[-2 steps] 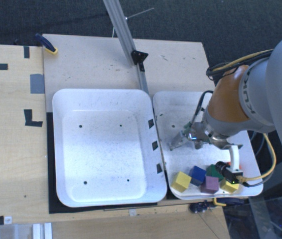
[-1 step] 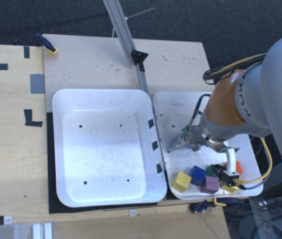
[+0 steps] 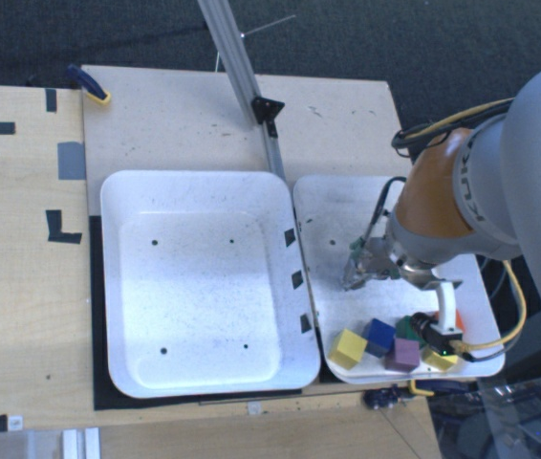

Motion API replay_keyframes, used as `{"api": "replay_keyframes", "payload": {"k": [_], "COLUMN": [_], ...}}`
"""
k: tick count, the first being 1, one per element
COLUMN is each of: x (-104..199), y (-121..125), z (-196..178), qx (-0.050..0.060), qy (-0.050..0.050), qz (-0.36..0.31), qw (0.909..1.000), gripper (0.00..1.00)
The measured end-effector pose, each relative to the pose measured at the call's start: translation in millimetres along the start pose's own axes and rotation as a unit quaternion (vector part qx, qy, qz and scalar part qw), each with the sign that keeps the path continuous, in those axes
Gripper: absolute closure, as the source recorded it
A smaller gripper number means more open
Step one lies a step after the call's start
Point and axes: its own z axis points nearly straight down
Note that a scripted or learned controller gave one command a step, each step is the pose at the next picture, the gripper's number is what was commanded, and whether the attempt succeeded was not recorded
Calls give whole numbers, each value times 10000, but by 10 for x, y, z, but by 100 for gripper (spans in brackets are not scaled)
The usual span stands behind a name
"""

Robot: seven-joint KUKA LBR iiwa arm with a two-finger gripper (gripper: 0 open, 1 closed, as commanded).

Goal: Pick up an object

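The claw is low over the right bin; whether it is wide or narrow, one cannot tell. Blocks lie below-right; dark carpet lies beyond the bench.

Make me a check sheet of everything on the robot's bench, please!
Surface: pale wooden bench bearing two shallow white bins, left bin and right bin, side by side.
Job's things: yellow block, blue block, purple block and green block clustered at the right bin's near edge.
Clutter: blue-and-yellow tool at the bench's far left corner; dark tape marks on the left board.
Gripper: gripper low over the right bin's middle, apart from the blocks.
Cables: yellow and black cables looping along the arm.
Surroundings: dark carpet; slanted metal pole.
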Motion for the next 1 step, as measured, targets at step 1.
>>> {"api": "replay_keyframes", "payload": {"k": [1], "x": [13], "y": [13], "z": [-417], "qx": [-34], "qy": [-7], "qz": [5], "qw": [10000], "gripper": [100]}}
